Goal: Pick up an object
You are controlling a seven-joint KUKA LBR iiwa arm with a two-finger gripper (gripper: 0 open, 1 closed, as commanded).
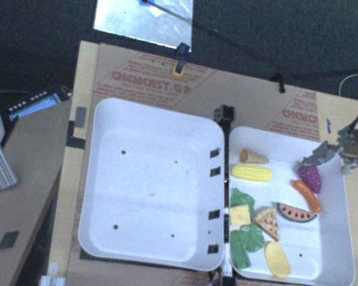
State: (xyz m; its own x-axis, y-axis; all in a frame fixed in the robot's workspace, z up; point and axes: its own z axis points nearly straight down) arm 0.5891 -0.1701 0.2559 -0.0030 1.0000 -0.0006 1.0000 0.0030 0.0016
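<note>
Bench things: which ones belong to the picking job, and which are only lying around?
Job: end effector, grapes, corn, sausage, watermelon slice, right bin.
Lying about: left bin, cardboard sheet, yellow clamp, foil sheet.

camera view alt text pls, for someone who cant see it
A grey robot gripper hangs over purple grapes in the right white bin, which also holds toy corn, a watermelon slice and other play food. The left bin sits beside it.
</note>
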